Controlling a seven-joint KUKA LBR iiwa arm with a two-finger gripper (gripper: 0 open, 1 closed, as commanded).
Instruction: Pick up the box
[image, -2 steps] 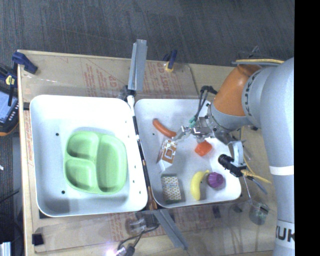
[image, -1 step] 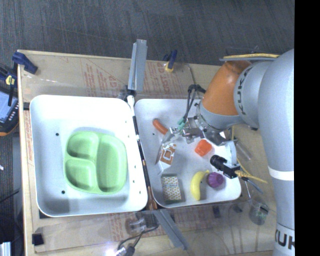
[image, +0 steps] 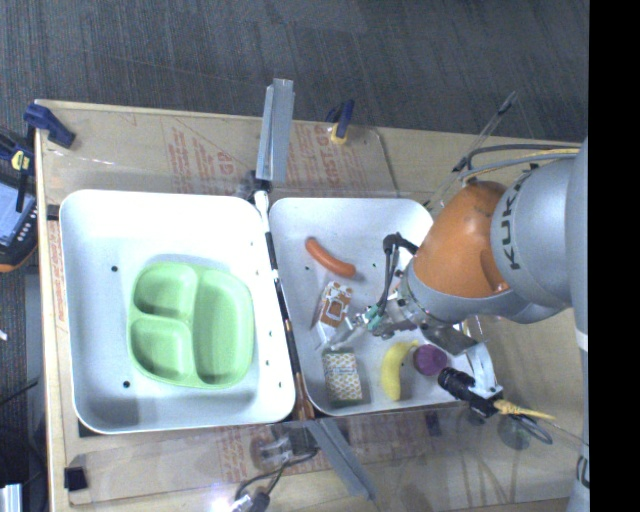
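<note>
**Gripper low over the right bin, beside the box**

At the lower edge of the right bin (image: 300, 385) lie a patterned packet (image: 342, 377), a banana (image: 396, 371) and a purple object (image: 431, 359) — all close together. Just above them, mid-frame, the gripper (image: 352, 325) reaches in from the right, its tip touching or just over the lower corner of the small box (image: 334, 303); whether its fingers are spread or closed on anything cannot be told. Higher up lies a sausage (image: 331, 257). In the left bin (image: 90, 230) sits a green divided tray (image: 192, 323) — well apart from the arm (image: 500, 250).
</note>
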